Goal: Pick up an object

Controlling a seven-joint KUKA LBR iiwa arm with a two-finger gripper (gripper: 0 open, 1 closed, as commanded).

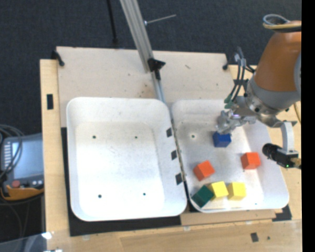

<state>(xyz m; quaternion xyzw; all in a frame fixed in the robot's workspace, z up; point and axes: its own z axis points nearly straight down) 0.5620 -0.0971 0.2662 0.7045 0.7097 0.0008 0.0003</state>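
A blue block (221,139) sits in the right bin (268,193), toward its far edge and about midway between its side walls — and my gripper (227,124) hangs directly over it, its tip at or just above the block's top face. From this slanted vantage I cannot tell how far the tool is spread, or whether it is touching the block at all; nothing I see shows the block lifted.

Nearer the bin's front edge lie the rest: an orange block (203,170) close to the left wall, a second orange block (250,160) toward the right wall, two yellow blocks (219,189) (237,190) just beside each other, and a green block (202,196) in the front left corner, touching the nearer yellow one.

The arm (277,62) enters over the bin's far right corner. The left bin (73,114) adjoins along the shared wall.
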